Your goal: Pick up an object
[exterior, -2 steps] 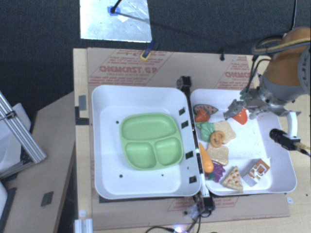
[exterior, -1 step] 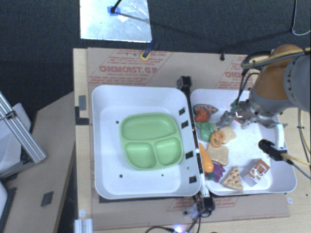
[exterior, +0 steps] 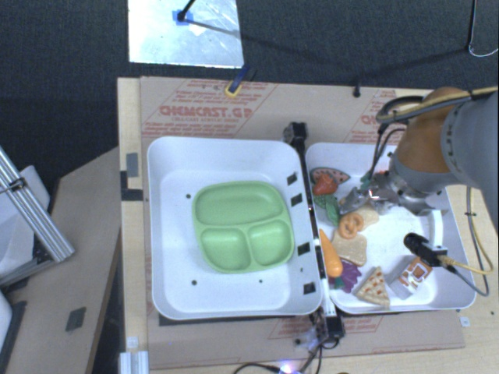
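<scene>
My gripper (exterior: 360, 199) hangs low in the right bin (exterior: 452, 287); the pretzel (exterior: 351, 224) lies just near it, untouched.

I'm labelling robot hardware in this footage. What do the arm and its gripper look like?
The arm is a thick, rounded grey body with an orange band above the wrist. Dark cables loop over the orange section near the top. The gripper is a small metallic grey piece at the arm's end, over the right bin. Its finer details are too small to tell.
</scene>
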